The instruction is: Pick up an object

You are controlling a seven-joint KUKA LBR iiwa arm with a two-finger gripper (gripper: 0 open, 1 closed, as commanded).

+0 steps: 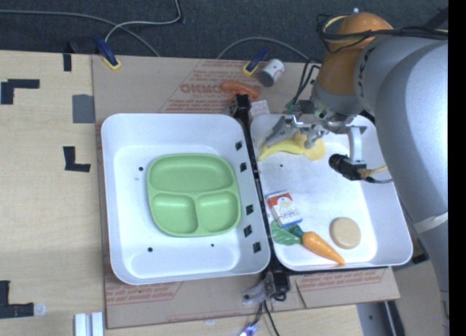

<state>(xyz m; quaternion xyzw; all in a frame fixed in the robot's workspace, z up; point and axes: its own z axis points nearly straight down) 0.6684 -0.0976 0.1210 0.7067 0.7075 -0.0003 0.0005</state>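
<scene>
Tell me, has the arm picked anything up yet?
Not yet, by the look of it. Done: the gripper has reached the right bin. In hand: it sits low over the banana at the bin's far end. Left: lifting something; the carrot, round biscuit and small packet lie untouched.

Two shallow white bins sit side by side on the bench: the left bin (120,181) holds a green three-compartment plate (194,194) at its centre, and the right bin (378,211) holds the loose objects. At the upper part of the right bin the gripper (297,132) is down over a yellow banana (295,148), its metal fingers (279,133) just above the fruit. Toward the lower edge of that bin lie a small printed packet (283,209), an orange carrot with green top (317,245) and a round tan cookie-like piece (345,232).
</scene>
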